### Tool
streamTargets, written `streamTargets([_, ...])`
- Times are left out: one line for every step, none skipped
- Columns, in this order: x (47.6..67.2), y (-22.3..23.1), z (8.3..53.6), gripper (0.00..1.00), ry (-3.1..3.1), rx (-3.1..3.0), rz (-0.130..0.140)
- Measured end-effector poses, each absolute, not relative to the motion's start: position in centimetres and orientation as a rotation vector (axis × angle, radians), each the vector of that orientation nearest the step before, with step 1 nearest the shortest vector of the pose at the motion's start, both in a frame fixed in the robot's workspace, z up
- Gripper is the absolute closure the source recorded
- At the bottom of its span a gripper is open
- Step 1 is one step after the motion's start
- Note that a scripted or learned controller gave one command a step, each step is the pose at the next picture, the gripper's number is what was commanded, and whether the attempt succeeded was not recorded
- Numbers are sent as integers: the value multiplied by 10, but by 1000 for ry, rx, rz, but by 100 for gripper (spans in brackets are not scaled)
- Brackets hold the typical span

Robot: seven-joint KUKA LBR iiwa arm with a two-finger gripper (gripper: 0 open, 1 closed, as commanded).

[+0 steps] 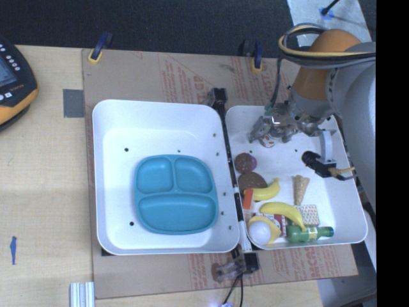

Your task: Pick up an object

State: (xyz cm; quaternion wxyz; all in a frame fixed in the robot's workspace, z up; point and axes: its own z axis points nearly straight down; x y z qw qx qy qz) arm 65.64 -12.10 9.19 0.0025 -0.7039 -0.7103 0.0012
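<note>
Bright, even overhead light is washing over the left bin (108, 171), its white floor glowing almost featureless around the blue tray (176, 194). Soft shadow is gathering along that bin's upper and left inner walls. Beyond the bin's far rim the background is falling to near black. Fine detail is looking soft and slightly blurred throughout.

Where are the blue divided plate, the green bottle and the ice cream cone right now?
blue divided plate (176, 194): camera view, left bin, ridge where its compartments meet.
green bottle (308, 233): camera view, right bin's near edge, middle of its body.
ice cream cone (300, 187): camera view, right bin, mid cone.
</note>
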Motion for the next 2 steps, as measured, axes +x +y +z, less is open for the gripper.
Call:
streamTargets([560,-170,133,0,-2215,-2224,9])
streamTargets([533,-194,89,0,-2218,-2216,9])
